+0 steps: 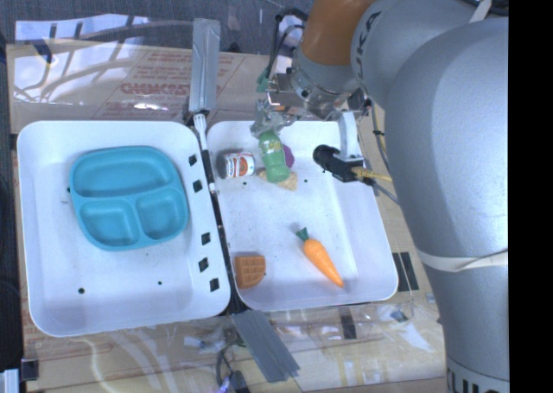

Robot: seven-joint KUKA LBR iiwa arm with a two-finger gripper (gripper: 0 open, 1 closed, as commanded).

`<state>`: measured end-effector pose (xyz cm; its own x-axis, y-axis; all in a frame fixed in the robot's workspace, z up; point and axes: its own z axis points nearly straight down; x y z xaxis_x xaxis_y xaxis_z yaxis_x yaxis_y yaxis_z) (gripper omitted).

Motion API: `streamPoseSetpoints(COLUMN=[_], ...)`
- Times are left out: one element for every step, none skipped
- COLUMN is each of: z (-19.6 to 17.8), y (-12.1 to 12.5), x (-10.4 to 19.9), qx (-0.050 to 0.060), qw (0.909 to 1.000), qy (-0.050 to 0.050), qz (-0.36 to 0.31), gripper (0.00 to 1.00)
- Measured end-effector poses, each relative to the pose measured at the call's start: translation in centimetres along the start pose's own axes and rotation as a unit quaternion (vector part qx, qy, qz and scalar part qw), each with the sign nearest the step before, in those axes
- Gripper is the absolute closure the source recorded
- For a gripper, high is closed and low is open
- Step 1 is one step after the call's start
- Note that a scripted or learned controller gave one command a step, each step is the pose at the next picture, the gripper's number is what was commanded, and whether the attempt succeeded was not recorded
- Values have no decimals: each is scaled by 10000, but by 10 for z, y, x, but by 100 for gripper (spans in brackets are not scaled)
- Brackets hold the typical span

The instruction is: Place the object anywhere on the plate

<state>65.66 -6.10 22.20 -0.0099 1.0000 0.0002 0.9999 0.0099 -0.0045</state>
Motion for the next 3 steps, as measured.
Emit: streamPoseSetpoints(z=[32,31,42], y=[0,-31,-9], x=[70,137,222], qx=[11,3,-1], qw=[10000,10000,10000], qy=[7,5,2], qz=[-7,-18,-21], gripper=[100,100,100])
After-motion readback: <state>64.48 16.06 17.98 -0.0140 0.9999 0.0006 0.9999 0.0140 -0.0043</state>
